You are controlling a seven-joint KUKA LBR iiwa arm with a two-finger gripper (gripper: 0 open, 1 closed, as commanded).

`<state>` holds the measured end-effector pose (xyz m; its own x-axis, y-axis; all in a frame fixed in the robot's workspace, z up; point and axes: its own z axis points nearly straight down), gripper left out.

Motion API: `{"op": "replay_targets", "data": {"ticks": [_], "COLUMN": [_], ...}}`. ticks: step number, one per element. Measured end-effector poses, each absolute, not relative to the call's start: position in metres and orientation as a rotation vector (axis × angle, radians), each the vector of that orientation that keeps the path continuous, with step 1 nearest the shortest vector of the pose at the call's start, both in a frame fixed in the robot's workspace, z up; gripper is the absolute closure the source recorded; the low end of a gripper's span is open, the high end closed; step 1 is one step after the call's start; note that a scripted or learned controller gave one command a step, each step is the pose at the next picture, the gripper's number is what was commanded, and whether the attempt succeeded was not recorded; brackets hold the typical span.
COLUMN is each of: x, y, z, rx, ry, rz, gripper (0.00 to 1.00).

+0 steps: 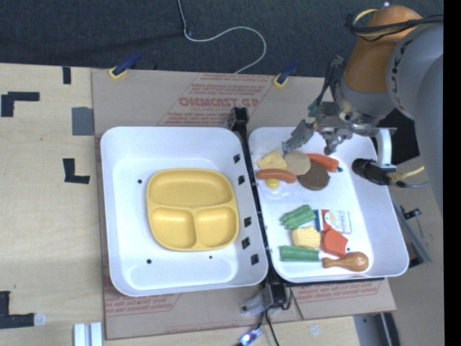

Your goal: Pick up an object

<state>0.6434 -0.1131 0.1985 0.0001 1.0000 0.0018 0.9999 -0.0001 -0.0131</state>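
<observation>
In the camera view the gripper (312,140) hangs with fingers spread wide, holding nothing, over the right bin (379,215)'s far end. Just below it the carrot (322,161) lies flat, long axis running left-right.

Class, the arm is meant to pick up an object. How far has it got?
Done: the gripper is spread open above the right bin, over the brown disc and carrot. In hand: nothing sits between its fingers. Left: close on one item and lift.
</observation>
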Motion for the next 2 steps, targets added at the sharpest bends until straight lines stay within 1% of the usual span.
{"op": "replay_targets", "data": {"ticks": [1, 2], "x": [0.646, 0.653], "y": [-0.113, -0.116], "z": [0.204, 0.151], "rx": [-2.217, -2.215], "ry": [-2.221, -2.219], "rz": [0.003, 0.011], "gripper": [0.0, 0.0]}}
